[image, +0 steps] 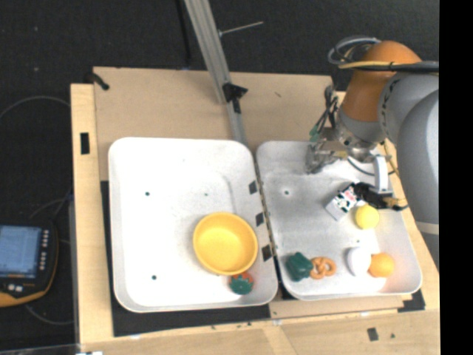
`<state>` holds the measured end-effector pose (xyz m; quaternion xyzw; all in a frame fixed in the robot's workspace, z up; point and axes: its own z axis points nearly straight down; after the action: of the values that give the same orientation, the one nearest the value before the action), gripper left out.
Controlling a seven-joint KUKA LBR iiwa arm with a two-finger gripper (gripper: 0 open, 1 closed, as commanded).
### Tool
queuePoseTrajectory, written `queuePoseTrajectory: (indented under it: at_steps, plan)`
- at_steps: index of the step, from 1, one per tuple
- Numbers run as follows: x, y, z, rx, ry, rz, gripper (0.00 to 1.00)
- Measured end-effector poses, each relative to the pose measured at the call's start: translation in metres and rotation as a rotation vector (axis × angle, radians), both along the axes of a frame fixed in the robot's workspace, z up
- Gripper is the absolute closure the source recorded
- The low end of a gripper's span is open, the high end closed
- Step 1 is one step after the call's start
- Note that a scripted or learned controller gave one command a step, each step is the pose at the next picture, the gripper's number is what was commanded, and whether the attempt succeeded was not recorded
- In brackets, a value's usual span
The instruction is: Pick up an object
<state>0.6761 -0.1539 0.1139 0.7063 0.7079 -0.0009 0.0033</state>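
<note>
Two white bins side by side on the bench. The left bin (148,176) holds two things: one yellow bowl (225,242), upright, toward its near right corner, and one small green-and-red object (241,283) just beside the bowl at the near edge.

The right bin (295,176) holds six things, all in its right and near part. One small black-and-white patterned block (341,202) sits by the right edge, with one yellow ball (366,217) touching or just beside it. Along the near edge, from left to right: one dark green object (298,266), one orange pretzel-shaped piece (322,267) just beside it, one white rounded object (358,260), and one orange ball (381,265) touching the white one near the near right corner.

The gripper (319,157) is low over the far right corner of the right bin, well apart from all objects. Cannot tell whether it is open or closed; nothing visible in it.
</note>
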Motion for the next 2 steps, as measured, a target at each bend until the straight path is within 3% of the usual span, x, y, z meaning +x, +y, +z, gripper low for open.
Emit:
queuePoseTrajectory:
  at_steps: [2]
  plan:
    - [0.008, -0.015, 0.112, 0.004, -0.005, -0.002, 1.0]
